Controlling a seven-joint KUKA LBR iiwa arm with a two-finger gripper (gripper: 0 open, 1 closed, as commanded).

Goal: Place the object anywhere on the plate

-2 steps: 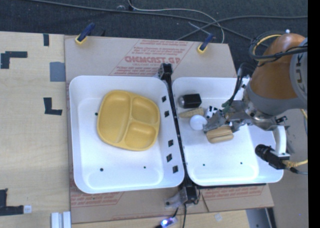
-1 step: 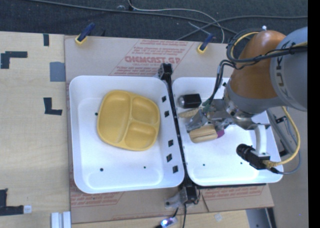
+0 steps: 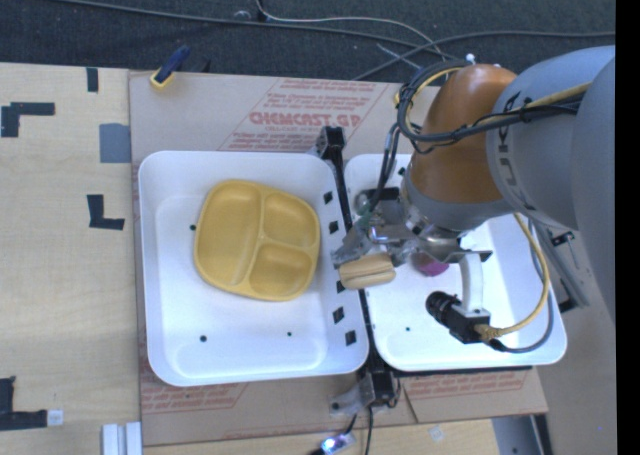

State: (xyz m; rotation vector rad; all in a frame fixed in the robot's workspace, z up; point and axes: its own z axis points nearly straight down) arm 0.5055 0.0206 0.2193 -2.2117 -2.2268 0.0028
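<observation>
Plate (image 3: 258, 240): yellow, three compartments, lies in left bin (image 3: 170, 343), towards its upper middle. Nothing on it.
Object: tan block, wood-like (image 3: 366, 271), rounded ends, lying roughly level. Sits at the pincer tip, over the seam between the two bins, just right of plate's right rim.
Pincer (image 3: 362, 255): directly above/around the block. Block looks clenched between the fingers, but the wrist hides the far side, so contact is judged, not certain.
Arm: grey w/ orange band (image 3: 462, 143), reaches in from the right, wrist over right bin (image 3: 520, 338).
Other item: small pink/magenta thing (image 3: 432, 265) in right bin, partly hidden under wrist; cannot tell what it is.
Counter: cardboard sheet (image 3: 290, 113) under both bins; cables behind.
Step in hand (judged): carry block leftwards to plate, then let go.
How to do well: keep block clear of the bin walls at the seam while crossing. Aim for middle of a compartment, not the rim or a divider ridge, else block may tip or slide off. Lower until near plate surface before releasing; a drop from height could bounce it out. Lift straight up after.
Progress: placement not yet done.
</observation>
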